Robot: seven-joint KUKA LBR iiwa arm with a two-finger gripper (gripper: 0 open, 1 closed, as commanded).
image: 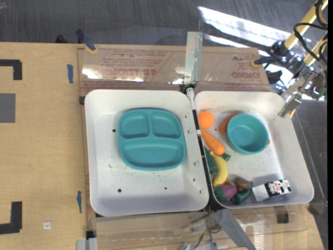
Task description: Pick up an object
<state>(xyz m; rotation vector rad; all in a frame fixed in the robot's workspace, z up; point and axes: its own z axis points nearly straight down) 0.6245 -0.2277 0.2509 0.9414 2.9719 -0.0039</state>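
Nearest my camera, at the bottom edge of the right bin (299,155), I see a small black-and-white carton (277,188) lying on its side, long axis running roughly from 8 to 2 o'clock; its print is too small for me to read. Just to its 9 o'clock sit a brown lump (242,182) and a purple-and-green toy (228,192), touching each other. A yellow banana (220,169) lies above them, long axis pointing from 11 to 5 o'clock, and an orange carrot (213,142) runs from 10 to 4 o'clock, its lower end touching the banana. An orange ball (206,119) rests at the carrot's 12 o'clock, against the divider. A teal bowl (247,133) stands upright at the bin's middle, with something red-orange (227,122) tucked behind its 10 o'clock rim.

In the left bin (99,139) I have a teal divided plate (151,139), lying flat at the centre.

My gripper (289,108) hangs over the right bin's 2 o'clock corner, well apart from every object; I cannot tell how it is set. Red mirrored lettering on the clear panels (135,66) behind the bins is not legible to me.
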